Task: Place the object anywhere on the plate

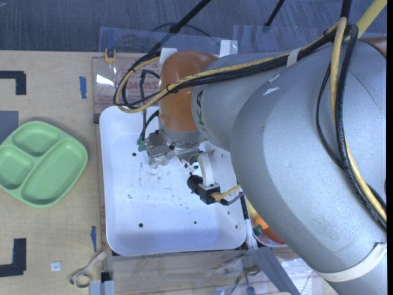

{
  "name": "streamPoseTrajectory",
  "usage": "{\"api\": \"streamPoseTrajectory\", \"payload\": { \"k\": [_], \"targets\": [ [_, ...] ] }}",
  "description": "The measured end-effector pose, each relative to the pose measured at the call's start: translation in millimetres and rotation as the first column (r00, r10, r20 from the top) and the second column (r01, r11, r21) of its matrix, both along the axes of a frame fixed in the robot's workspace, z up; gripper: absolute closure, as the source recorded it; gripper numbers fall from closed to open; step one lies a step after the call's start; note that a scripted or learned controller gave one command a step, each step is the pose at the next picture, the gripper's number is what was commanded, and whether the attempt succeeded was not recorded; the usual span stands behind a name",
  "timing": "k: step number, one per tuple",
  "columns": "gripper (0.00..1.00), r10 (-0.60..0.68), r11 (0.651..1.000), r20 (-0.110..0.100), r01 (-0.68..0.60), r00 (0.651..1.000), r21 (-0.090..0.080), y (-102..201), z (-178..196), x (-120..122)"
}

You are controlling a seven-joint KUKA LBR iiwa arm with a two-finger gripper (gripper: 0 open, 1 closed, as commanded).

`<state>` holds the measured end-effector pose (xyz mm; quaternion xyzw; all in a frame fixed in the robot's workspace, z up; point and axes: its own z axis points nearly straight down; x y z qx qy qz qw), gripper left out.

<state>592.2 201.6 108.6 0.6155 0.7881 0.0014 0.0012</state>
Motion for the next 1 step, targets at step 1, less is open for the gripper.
{"api": "streamPoseTrajectory", "payload": {
  "k": [1],
  "targets": [
    [1.00,0.279,0.960,-0.001,-0.279,0.960,-0.001,10.9,80.3,-6.1]
  ]
}}
